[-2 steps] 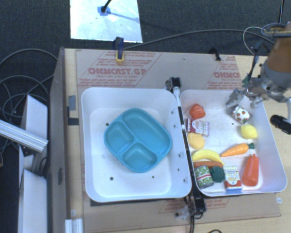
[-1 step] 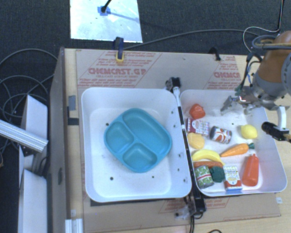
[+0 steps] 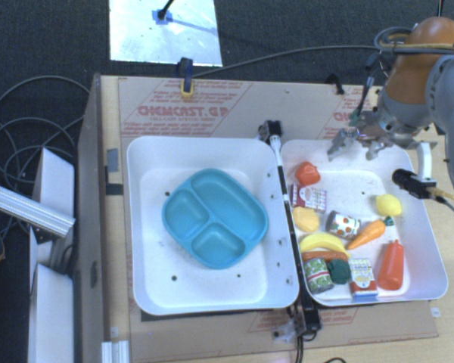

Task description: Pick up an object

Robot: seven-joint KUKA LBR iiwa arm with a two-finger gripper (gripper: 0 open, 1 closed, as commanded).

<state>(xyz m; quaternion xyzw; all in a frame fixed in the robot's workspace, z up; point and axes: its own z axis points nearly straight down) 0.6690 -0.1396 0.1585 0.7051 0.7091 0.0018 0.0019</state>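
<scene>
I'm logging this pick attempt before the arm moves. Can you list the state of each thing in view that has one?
gripper: fingers spread open, nothing between them, above the right bin's far rim
blue divided plate: right way up in the left bin
red ketchup bottle: lying on its side in the right bin
small can: lying on its side
banana: lying flat
carrot: lying flat
lemon: resting loose

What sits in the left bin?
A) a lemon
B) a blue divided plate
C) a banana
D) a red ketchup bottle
B: the blue divided plate lies in the left bin, while the banana, ketchup bottle and lemon are in the right bin.
</scene>
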